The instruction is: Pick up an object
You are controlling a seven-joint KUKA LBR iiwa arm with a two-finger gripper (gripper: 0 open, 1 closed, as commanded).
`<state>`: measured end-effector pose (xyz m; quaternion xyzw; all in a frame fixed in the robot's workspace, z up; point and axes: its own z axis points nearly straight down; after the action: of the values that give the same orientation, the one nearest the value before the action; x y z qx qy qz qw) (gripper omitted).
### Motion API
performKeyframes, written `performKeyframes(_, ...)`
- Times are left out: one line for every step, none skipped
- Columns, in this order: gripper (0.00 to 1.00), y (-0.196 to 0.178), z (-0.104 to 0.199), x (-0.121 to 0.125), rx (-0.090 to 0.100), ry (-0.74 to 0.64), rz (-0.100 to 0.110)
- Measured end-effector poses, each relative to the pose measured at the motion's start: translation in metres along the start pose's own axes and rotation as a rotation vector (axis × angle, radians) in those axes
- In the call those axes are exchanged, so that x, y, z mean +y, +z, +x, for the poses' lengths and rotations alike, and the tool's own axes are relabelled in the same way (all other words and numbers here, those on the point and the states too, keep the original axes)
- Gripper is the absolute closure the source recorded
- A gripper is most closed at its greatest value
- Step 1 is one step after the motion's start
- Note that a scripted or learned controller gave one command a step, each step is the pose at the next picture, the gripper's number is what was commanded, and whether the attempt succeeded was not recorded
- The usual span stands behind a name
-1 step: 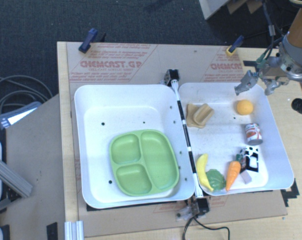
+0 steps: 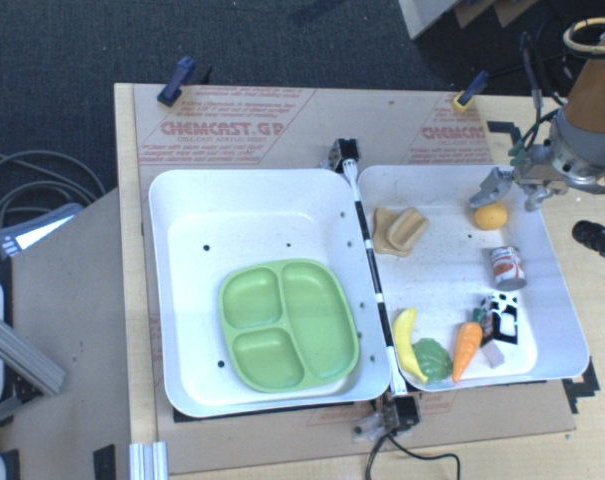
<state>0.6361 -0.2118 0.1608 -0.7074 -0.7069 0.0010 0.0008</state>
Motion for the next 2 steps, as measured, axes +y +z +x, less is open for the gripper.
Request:
performKeyframes(0.00, 0.078, -0.002, 0.031, 0.018, -0.006, 0.008)
performKeyframes(0.00, 0.076, 0.074, 0.031, 0.002, -0.002, -0.002)
